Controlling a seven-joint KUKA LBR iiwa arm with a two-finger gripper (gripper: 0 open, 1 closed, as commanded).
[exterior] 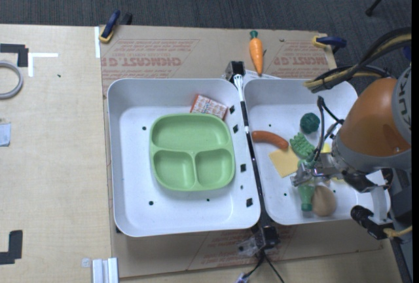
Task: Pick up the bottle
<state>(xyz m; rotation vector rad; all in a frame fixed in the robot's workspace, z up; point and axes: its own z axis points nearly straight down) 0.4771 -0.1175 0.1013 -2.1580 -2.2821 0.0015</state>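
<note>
**Gripper low over the green bottle**

Gripper (pixel 308 177) hangs in the right bin (pixel 275 206), just above the green bottle (pixel 306 198), which lies beside a beige egg (pixel 323 202). How far it is open, I cannot tell. It should descend straight and avoid the egg. Cardboard (pixel 150 56) covers the bench; the floor is dark carpet.
</note>
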